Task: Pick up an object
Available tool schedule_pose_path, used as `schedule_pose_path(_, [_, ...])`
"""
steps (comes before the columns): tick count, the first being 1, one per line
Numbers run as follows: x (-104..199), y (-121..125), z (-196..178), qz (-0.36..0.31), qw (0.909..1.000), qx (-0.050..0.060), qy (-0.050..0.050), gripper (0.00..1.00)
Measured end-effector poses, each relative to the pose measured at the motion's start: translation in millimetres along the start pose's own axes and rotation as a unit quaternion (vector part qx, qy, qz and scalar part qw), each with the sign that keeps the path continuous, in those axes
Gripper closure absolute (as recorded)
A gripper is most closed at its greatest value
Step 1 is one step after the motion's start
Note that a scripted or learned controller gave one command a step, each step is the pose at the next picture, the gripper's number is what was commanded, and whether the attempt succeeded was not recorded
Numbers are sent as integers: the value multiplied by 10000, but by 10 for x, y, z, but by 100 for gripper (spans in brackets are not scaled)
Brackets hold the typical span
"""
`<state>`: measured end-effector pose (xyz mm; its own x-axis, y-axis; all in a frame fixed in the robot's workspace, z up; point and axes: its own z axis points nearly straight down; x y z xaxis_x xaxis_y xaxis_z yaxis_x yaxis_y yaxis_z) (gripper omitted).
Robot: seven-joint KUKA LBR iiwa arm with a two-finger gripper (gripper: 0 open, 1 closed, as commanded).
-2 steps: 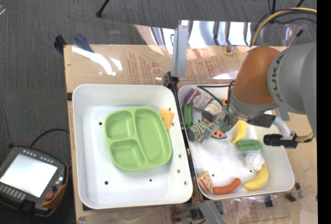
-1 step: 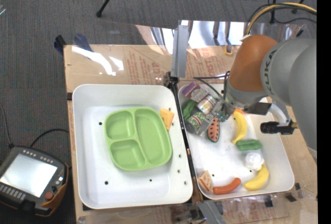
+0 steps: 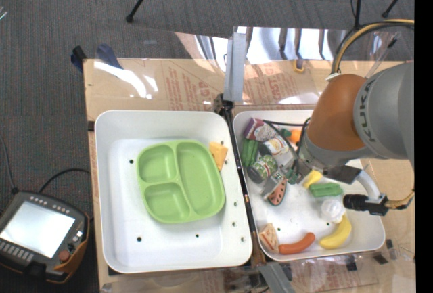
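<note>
The right bin (image 3: 371, 231) holds several toy foods: a green can (image 3: 262, 168), a watermelon slice (image 3: 277, 192), a white packet (image 3: 276, 145), a purple piece (image 3: 253, 127), a green block (image 3: 326, 189), a white crumpled lump (image 3: 331, 210), a banana (image 3: 338, 234), a red sausage (image 3: 296, 244) and a toast slice (image 3: 269, 237). My gripper (image 3: 293, 174) reaches down under the orange wrist band, right beside the can and just above the watermelon slice. The wrist hides most of it.
The left bin (image 3: 115, 231) holds a green divided plate (image 3: 180, 181) and a yellow cheese wedge (image 3: 218, 153) at its right wall. A tablet (image 3: 37, 231) lies on the floor at the lower left. The arm's body covers the right bin's upper right part.
</note>
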<state>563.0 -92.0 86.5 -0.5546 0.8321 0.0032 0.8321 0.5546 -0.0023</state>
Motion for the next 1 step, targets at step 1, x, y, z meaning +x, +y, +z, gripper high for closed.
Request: schedule_pose_path(1, [-387,471,10,1136,9935,22,6,0])
